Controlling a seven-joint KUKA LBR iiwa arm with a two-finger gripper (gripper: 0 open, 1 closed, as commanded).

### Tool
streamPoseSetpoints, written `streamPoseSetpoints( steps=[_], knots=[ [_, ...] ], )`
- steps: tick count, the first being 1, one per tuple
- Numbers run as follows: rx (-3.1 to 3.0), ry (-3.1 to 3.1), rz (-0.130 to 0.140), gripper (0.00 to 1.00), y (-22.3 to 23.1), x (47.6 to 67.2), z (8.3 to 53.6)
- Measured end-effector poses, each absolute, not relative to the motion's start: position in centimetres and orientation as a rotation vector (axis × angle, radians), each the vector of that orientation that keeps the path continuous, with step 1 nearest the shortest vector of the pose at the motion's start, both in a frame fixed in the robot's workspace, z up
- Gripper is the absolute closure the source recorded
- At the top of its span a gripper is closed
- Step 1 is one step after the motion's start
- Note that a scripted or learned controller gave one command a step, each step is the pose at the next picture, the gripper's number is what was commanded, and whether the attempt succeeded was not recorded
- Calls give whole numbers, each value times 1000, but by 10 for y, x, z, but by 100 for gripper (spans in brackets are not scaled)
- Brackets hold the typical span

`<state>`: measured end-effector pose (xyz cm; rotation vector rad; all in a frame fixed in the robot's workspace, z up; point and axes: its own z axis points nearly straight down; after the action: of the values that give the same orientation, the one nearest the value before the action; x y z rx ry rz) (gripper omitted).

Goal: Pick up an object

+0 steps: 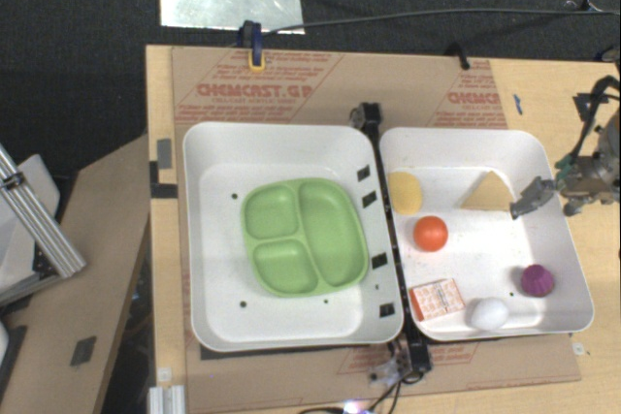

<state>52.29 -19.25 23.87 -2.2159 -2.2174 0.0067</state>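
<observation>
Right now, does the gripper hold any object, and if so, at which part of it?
Nothing is held. The gripper sits above the right bin, near the tan wedge, with nothing between its fingers.

Bench (160,238): light wood top. Directly on it, a brown printed board (320,82); two shallow white bins on that, left bin (209,208), right bin (563,257), touching side by side.

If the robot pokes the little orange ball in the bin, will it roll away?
Probably yes. The orange ball looks round and smooth, so a sideways poke would likely send it rolling across the flat floor of the right bin. It looks small, so it is probably light. Its round shape might also let it slip out of the gripper unless squeezed across its middle.
</observation>
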Motion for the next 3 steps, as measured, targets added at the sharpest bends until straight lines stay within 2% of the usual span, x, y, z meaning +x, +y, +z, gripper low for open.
streamPoseSetpoints(
  steps=[1, 3],
  knots=[
    [-2219, -2226, -1, 0, -192, 525, 243],
    [-2218, -2221, 1, 0, -192, 536, 138]
  ],
)
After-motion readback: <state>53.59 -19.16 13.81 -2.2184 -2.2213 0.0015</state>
